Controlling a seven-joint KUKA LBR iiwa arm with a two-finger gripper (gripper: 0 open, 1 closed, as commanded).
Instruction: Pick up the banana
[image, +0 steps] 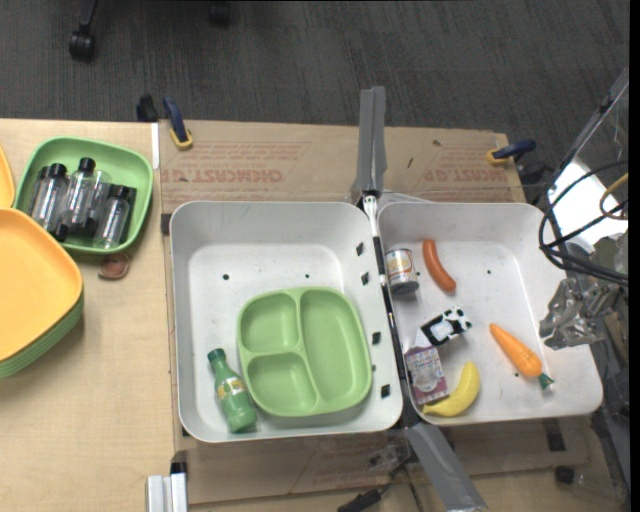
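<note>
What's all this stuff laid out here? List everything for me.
banana: 1, yellow, right bin, near front edge
carrot: 1, orange, right bin, right of banana
sausage: 1, red-orange, right bin, towards back
can: 1, silver, right bin, left side
pouch: 1, white and pink, touching banana
black-and-white toy: 1, right bin, middle
divided plate: 1, green, left bin
bottle: 1, green, left bin, front corner
bins: 2, white
green tray of bottles: 1, bench left
yellow plates: stack, far left
gripper: 1, grey, over right bin's right edge

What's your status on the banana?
Pincer at right bin's right edge. Banana lies ungrasped, front of bin. Pouch touches it.
</note>
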